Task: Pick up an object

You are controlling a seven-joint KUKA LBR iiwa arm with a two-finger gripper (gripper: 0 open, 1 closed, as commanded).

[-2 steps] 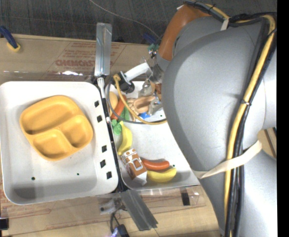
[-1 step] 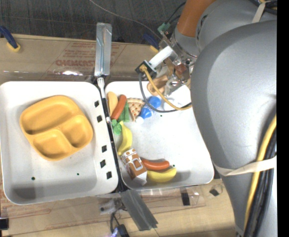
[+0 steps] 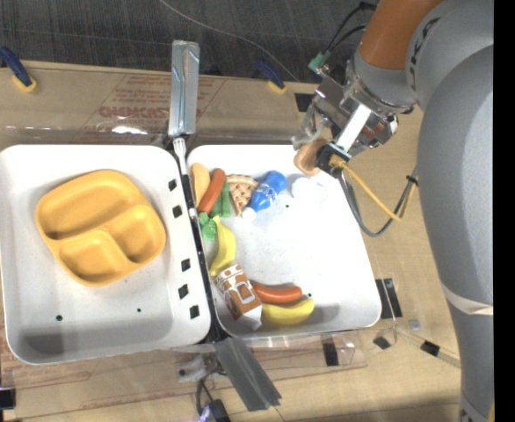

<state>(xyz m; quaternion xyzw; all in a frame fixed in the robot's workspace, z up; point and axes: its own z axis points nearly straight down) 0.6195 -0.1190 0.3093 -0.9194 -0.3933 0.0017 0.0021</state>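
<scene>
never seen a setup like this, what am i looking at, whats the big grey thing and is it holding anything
This is a single picture from a camera fixed above a bench, looking down at a slant. The big grey shape with the orange band is a robot arm reaching in from the right. At its end is the gripper, the part that grabs things. It hangs over the far right corner of the right white bin.

That bin holds toy food: a pizza slice, a blue piece, a banana, a small carton and a few more. The left bin holds a yellow divided tray.

A small tan thing sits right at the gripper, but I cannot tell whether it is held.
</scene>
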